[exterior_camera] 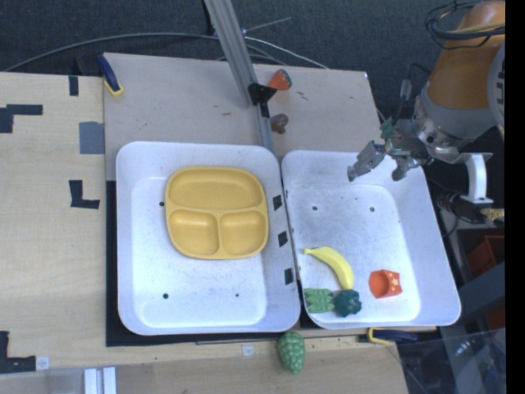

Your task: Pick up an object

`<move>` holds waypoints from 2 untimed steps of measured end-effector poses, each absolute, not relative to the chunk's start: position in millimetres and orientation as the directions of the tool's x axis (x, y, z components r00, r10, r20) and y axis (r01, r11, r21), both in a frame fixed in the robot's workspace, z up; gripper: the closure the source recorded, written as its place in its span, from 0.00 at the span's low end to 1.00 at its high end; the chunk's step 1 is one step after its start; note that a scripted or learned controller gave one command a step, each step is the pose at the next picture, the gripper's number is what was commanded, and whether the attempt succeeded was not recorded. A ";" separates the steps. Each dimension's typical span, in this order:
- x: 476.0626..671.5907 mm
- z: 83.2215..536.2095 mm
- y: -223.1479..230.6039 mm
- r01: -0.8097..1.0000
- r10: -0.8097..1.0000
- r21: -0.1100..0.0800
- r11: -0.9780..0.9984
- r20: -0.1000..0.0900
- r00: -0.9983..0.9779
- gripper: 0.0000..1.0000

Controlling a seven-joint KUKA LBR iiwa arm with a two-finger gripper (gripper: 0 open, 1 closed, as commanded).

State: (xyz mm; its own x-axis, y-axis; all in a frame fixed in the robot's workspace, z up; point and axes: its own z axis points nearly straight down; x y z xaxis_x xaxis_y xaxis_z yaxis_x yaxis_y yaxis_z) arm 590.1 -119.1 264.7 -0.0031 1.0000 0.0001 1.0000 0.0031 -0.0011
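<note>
Arm comes in from the upper right of the frame, orange band visible near the top right corner. Gripper sits over the upper right part of the right bin, above its far rim area. Fingers look spread apart, nothing between them.

Candidate objects are all in the lower part of the right bin, well apart from the gripper:
- banana, lower middle of the bin, lying on a slant
- green broccoli-like toy just below the banana, against the bin's bottom left corner
- small orange-red block to the right of the banana, near but apart from it

Left bin holds a yellow divided plate, three compartments, sitting in its upper middle.

Outside the bins: green bumpy object on the bench just below the seam between the two bins, at the bottom centre of the frame. Metal pole runs from top centre down to the bins' junction.
</note>
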 end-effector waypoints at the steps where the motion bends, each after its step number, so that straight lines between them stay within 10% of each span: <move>1: 590.1 264.7 -119.1 1.000 1.000 -0.001 0.003 0.000 -0.003 0.00; 2: 592.5 200.6 -118.0 1.000 1.000 -0.008 0.002 0.000 -0.002 0.00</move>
State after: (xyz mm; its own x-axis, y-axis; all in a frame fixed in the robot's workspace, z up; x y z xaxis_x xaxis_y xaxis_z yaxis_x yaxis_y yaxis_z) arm 592.5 -118.0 200.6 -0.0017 1.0000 0.0002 1.0000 0.0017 -0.0079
